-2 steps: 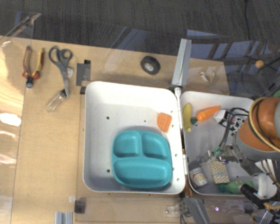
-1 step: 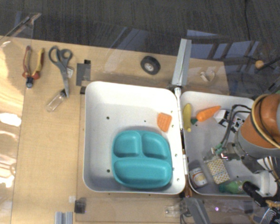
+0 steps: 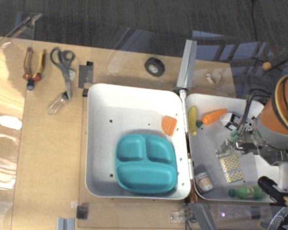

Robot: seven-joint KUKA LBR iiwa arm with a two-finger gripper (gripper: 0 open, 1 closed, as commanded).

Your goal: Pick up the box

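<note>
Arm [image 3: 285,113] over right bin [image 3: 263,194] | gripper [image 3: 237,142] state: cannot tell | step: reaching box [image 3: 232,167] | next: descend, clamp box

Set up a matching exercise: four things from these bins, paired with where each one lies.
Things:
1. teal plastic divided tray
2. small orange ridged block
3. green plastic bottle
4. orange toy carrot

Places:
A. right bin, near edge
B. left bin, far right part
C. right bin, far part
D. left bin, middle to near side

Pairs: 1-D, 2-B, 3-A, 4-C
</note>
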